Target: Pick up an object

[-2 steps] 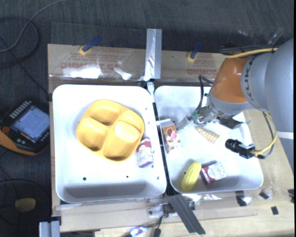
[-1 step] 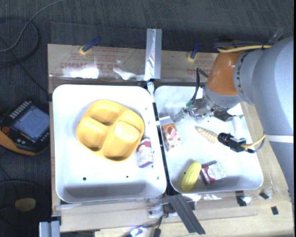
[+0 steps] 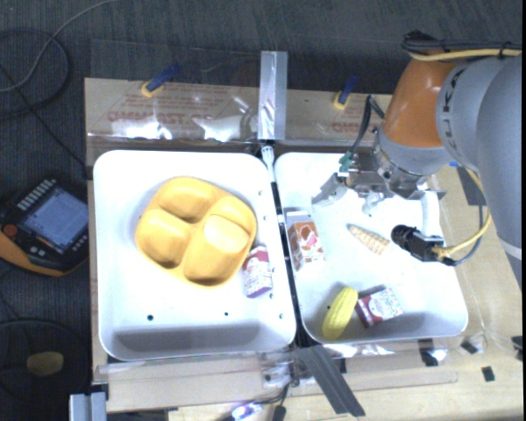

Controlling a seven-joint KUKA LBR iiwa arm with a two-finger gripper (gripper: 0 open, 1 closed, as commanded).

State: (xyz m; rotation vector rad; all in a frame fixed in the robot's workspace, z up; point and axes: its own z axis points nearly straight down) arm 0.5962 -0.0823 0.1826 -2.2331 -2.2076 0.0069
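My gripper [image 3: 349, 196] hangs over the back of the right bin [image 3: 447, 298], open, with one finger [image 3: 326, 193] out to the left and the other [image 3: 371, 203] to the right; nothing sits between them. Just in front of it lie a small red-and-white carton [image 3: 305, 241] against the bin's left wall and a tan ice-cream cone [image 3: 369, 238]. Near the front of this bin are a yellow fruit [image 3: 339, 311] and a red packet [image 3: 380, 305], touching each other.
The left bin [image 3: 114, 261] holds a large yellow lobed bread-like object [image 3: 195, 229] and a small carton [image 3: 258, 272] by its right wall. A black connector with a yellow cable [image 3: 416, 239] hangs off the wrist over the right bin.
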